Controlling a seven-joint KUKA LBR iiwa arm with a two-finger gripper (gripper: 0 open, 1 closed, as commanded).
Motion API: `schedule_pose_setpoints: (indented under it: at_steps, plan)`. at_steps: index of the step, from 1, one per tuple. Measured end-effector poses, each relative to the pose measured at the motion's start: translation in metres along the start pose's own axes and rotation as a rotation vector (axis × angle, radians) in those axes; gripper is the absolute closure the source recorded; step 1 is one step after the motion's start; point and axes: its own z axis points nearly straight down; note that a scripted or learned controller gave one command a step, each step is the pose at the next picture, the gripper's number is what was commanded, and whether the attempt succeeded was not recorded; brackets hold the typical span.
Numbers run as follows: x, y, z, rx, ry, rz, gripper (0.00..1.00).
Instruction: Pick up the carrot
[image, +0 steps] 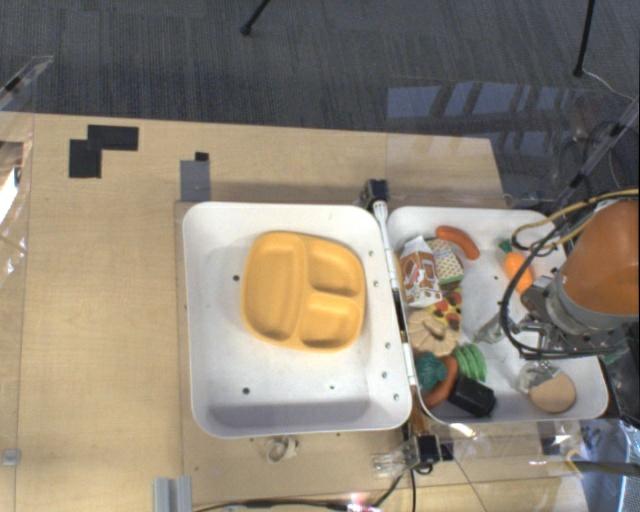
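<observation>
One grey arm (600, 270) with its orange band leans in over the right bin (500, 222), its gripper (535, 355) low beside the bin's near right corner; whether the jaws are parted cannot be told. Toys crowd the bin's left side, leaving bare floor mid-bin. Partly hidden behind cables, the orange carrot (513, 264) lies just left of the arm.

- Arm (600, 275): a rounded orange band, with a grey metal section below it.
- Cables (535, 245): black and yellow, looping off the arm's left side.
- Gripper (535, 362): grey metal parts with thin dark wires around them; details too small to tell.
</observation>
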Motion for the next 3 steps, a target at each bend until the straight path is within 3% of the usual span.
schedule_pose_setpoints:
  at_steps: [1, 2, 3]
  plan:
    - [-0.032, -0.048, 0.002, -0.002, 0.001, 0.258, 0.00]
    - [-0.087, -0.085, 0.003, -0.004, 0.000, 0.570, 0.00]
    - [-0.092, -0.087, -0.011, 0.003, -0.013, 0.568, 1.00]
